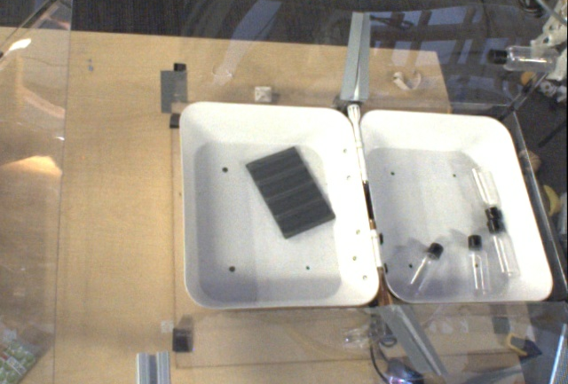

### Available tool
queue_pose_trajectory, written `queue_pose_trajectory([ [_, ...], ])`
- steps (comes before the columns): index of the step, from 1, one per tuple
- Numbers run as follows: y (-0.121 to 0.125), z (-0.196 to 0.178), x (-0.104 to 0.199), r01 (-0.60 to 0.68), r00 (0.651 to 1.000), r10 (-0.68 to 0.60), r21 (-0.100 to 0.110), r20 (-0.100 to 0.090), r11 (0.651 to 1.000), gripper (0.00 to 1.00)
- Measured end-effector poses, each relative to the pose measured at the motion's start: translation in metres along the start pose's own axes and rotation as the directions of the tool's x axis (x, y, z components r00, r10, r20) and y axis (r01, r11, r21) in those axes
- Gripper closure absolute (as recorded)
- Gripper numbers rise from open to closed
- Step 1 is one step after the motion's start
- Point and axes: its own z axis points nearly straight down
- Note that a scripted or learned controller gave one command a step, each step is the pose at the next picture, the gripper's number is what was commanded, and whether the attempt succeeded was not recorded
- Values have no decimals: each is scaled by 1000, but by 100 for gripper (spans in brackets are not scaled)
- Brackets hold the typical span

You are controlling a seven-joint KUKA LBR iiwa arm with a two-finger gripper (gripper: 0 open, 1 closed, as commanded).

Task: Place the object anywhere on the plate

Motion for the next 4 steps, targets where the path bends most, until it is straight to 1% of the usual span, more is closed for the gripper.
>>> queue_pose_trajectory([
  [1,-3,-8,2,13,1000,-13,1,3,1000,100],
  [2,28,14,-5,-90,996,90,2,2,996,100],
  [3,28,0,-3,-88,996,88,2,0,996,100],
  [4,28,-4,-4,-88,996,88,2,0,996,100],
])
